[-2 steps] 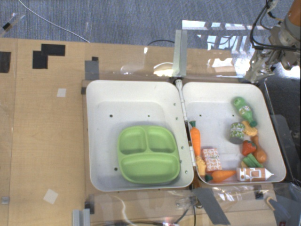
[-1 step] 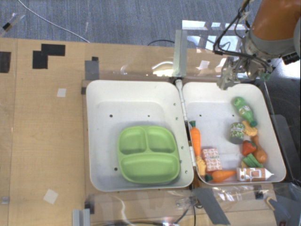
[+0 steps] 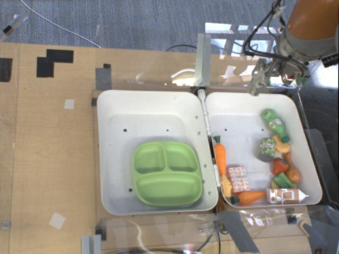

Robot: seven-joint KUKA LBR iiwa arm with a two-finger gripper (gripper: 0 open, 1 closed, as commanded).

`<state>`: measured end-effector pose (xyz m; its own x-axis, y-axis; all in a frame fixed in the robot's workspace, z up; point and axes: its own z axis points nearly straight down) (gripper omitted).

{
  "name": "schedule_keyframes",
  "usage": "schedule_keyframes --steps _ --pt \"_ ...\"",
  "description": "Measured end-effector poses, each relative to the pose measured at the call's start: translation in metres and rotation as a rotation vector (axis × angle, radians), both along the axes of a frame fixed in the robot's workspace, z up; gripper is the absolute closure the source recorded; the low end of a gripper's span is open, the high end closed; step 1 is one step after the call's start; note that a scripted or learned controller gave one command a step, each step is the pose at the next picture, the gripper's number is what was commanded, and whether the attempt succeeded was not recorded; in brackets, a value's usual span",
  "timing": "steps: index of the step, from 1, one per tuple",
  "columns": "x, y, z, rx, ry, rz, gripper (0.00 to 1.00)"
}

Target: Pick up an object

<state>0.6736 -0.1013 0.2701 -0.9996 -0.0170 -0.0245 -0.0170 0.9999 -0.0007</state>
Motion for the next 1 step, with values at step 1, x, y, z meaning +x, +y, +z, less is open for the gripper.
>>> schedule_keyframes --steps 1 --pt "0.0024 0.0014 0.0144 -0.001 -0.012 0.004 1.00"
